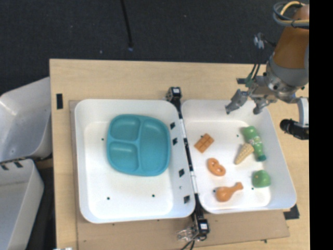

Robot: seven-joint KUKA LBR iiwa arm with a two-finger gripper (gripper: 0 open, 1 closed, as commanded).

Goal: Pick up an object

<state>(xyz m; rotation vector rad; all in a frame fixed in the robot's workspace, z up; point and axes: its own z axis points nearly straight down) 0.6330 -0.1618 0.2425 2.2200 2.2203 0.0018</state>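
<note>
We see the wooden bench (62, 139) carrying two shallow white bins side by side, the left bin (91, 191) holding a teal divided plate (139, 144) that sits toward its upper middle, with bare white floor all around it, widest along the near edge. The right bin (208, 113) keeps its small toys toward the centre and right side, so its far-left corner and near-left floor are open. The arm (290, 51) comes in from the right, and its gripper (246, 104) hangs over the far rim of the right bin with its two fingers spread apart and nothing between them. Among the toys, a green vegetable piece (253, 139) lies by the right wall, touching a cream ice-cream cone (242, 153); an orange drumstick (229, 191) lies near the front edge; a green round piece (261, 178) sits close to the right wall (just beside the drumstick's end); an orange pretzel (216, 166) and an orange waffle (204, 142) lie apart in mid-floor.
</note>
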